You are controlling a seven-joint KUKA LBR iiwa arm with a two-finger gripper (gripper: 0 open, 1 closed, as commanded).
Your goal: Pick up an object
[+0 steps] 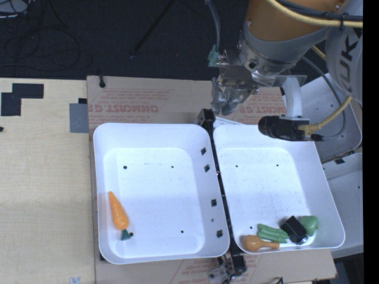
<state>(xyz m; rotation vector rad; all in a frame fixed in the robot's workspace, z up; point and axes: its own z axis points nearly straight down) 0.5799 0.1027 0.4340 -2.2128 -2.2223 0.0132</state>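
An orange toy carrot with a small green top lies near the front left corner of the left bin. In the right bin, at its front right corner, a green pod, a black block, a green piece and an orange-yellow gourd-shaped toy lie bunched together. My gripper hangs high over the back edge where the two bins meet, far from all of these. Nothing shows in its grasp.
A black divider with clips runs between the bins. A black cylinder with a yellow cable sticks out over the right bin's back rim. Brown cardboard lies under the bins.
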